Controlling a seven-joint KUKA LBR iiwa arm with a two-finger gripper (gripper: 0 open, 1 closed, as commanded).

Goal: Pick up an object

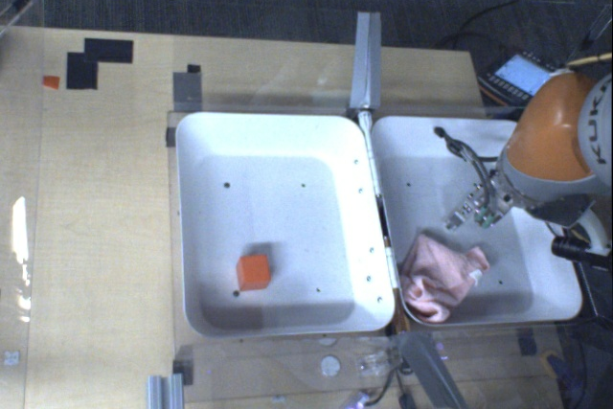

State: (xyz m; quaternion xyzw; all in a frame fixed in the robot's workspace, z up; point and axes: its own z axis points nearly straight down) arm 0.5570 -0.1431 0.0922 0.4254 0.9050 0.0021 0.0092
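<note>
Pink crumpled cloth (441,277): lies in the right bin (546,297), at its near left corner, against the wall that divides the bins. Jaws (476,209): hang above the right bin's middle, just beyond the cloth and apart from it; whether released or clenched cannot be told. Arm (556,144): grey, orange band, enters from the right. Orange block (254,271): rests in the left bin (206,235), near front. Table (86,235): pale wood, bears both bins.
</note>
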